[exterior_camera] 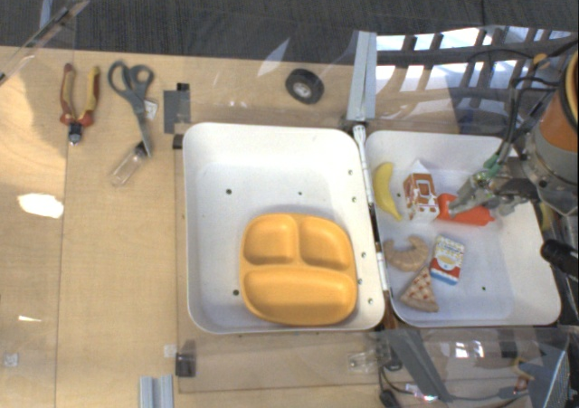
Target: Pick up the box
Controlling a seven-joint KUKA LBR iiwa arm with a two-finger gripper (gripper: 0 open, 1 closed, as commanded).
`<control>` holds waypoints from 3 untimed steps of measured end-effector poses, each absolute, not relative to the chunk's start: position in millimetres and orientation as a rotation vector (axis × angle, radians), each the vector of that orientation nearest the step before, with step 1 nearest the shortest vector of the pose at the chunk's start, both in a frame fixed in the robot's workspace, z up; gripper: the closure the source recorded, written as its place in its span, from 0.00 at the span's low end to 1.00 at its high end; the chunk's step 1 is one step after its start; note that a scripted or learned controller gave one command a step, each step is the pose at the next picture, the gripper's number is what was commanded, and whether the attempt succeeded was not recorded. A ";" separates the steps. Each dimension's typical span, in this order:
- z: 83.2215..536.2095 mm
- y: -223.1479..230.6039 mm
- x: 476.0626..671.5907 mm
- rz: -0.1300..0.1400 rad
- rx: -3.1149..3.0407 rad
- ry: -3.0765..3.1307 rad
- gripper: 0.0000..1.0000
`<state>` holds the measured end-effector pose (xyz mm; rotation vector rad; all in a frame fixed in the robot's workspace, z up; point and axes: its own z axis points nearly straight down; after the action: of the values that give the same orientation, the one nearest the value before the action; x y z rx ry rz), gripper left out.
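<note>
A small white box (448, 260) with red and blue print lies flat in the right bin (529, 302), near its middle. A second, carton-like box (419, 194) in white and brown stands further back, beside a banana (386, 189). My gripper (484, 191) hangs over the right bin's back half, just above an orange carrot-like toy (469, 213). It is to the right of the carton and up and to the right of the flat box. The view does not show anything held in it.
A croissant-like piece (407, 254) and a pizza slice (419, 291) lie left of the flat box. The left bin (208, 180) holds a yellow divided plate (298, 268). Pliers (76, 99), scissors (136, 94) and a tape roll (305, 85) lie on the bench behind.
</note>
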<state>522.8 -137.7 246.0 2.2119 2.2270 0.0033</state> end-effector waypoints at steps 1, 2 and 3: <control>101.4 -127.1 527.3 0.021 2.092 2.314 0.00; 104.9 -125.6 524.4 0.013 2.099 2.323 1.00; 205.6 -182.8 489.7 0.004 1.595 2.696 1.00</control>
<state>489.7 -182.8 205.6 1.5950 2.6955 0.0043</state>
